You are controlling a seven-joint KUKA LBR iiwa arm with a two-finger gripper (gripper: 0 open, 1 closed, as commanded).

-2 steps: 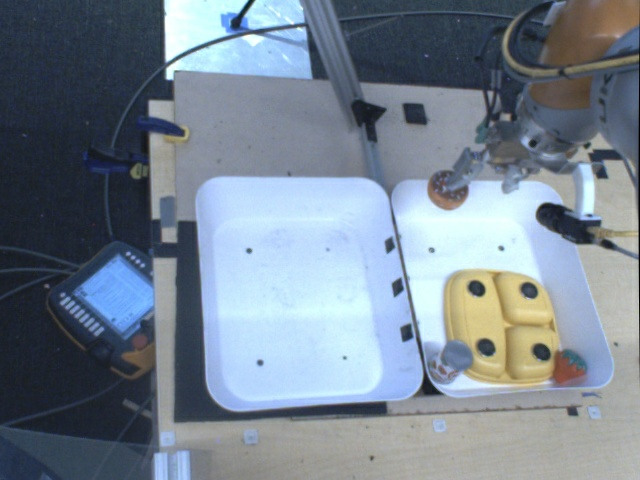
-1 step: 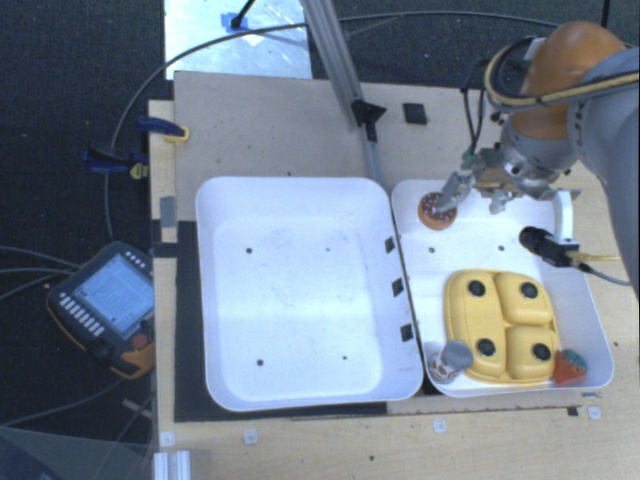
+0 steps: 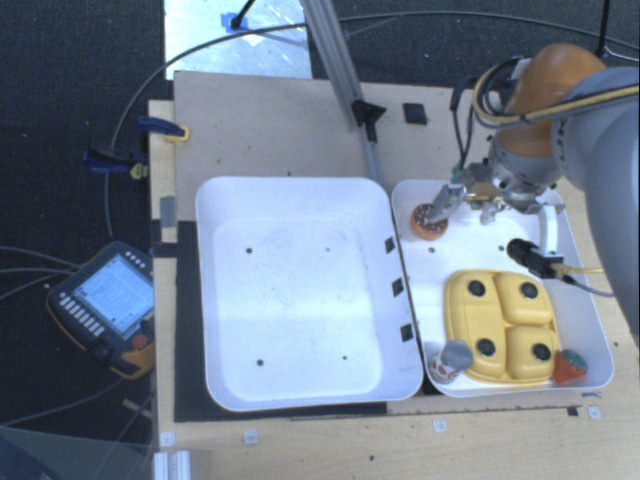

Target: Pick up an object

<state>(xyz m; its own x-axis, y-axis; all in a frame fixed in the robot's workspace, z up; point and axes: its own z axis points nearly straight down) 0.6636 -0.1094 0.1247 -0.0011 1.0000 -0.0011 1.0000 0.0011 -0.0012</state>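
The gripper (image 3: 447, 200) is lowered over the far-left corner of the right bin (image 3: 596, 340), directly above a small chocolate-frosted doughnut (image 3: 430, 222) lying flat just left of and nearer than the fingertips. Whether the fingers are apart or closed cannot be told. A yellow four-cup tray (image 3: 500, 325) lies well apart, nearer.

Even, fairly bright overhead light. The left bin (image 3: 290, 288) reads near blown-out white with a soft gradient, its upper part a bit dimmer. Strong glare on the shiny panel (image 3: 240, 23) at top, on the floor beyond the tabletop (image 3: 270, 118). Dark floor (image 3: 70, 58) is underexposed and grainy. Soft short shadows under the bin rims. Overall low resolution, slightly soft; arm (image 3: 590, 118) at right edge blurry, small objects lack detail.
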